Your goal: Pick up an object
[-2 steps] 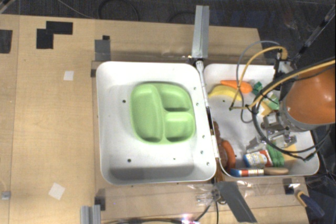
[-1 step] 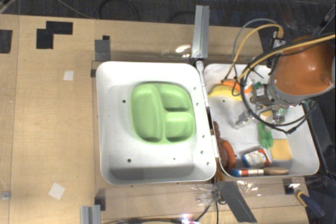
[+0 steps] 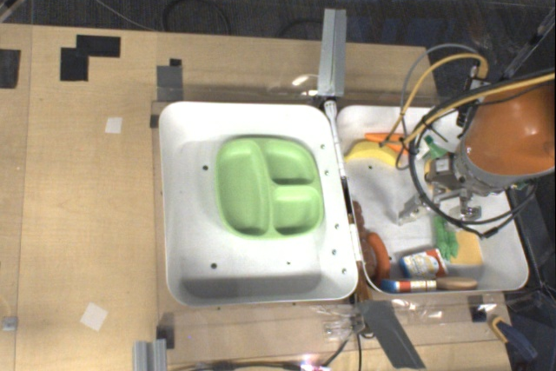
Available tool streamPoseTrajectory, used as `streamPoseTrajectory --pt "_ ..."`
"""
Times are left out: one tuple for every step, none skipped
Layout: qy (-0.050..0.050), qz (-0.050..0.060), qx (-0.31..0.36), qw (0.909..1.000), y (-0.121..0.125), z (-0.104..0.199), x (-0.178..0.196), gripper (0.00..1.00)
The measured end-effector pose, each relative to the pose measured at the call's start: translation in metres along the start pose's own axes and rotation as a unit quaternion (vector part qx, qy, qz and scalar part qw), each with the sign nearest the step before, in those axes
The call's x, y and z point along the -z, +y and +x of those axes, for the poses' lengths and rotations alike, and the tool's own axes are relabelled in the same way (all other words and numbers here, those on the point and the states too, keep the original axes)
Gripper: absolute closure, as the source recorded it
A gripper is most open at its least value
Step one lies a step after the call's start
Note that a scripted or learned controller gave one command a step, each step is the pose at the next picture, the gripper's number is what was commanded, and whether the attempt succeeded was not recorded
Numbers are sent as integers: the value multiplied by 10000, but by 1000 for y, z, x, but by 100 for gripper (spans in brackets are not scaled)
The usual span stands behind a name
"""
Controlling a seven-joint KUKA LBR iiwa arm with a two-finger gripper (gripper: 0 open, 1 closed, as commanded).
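Wooden table (image 3: pixel 78 213) seen from above, carrying two shallow white bins side by side. Left bin (image 3: pixel 187 187): a light green divided tray (image 3: pixel 267 185) with three compartments lies near its middle, on the bin floor. Right bin (image 3: pixel 514 269): a yellow object (image 3: pixel 372 155) with an orange piece (image 3: pixel 380 137) just behind it sits near the far left corner; a brown rounded object (image 3: pixel 376 255) lies against the left wall; a small tube or bottle with a blue end (image 3: pixel 419 263) and a red-and-blue marker-like item (image 3: pixel 415 284) lie along the near wall, beside a wooden-coloured stick (image 3: pixel 459 282); a green object (image 3: pixel 446 237) rests on a tan block (image 3: pixel 469 248) toward the right. The arm (image 3: pixel 517 135) enters from the right, orange band uppermost, cables looped around it. Claw (image 3: pixel 440 202): positioned low over the middle of the right bin, above bare floor near the green object; whether it is open or closed cannot be told, and nothing is visibly gripped.
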State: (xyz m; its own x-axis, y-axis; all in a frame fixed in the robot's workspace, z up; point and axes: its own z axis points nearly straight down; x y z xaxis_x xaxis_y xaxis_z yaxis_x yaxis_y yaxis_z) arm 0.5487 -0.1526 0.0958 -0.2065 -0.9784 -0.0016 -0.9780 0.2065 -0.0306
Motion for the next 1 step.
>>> streamPoseTrajectory --pt "5 -13 358 9994 3 29 0 0"
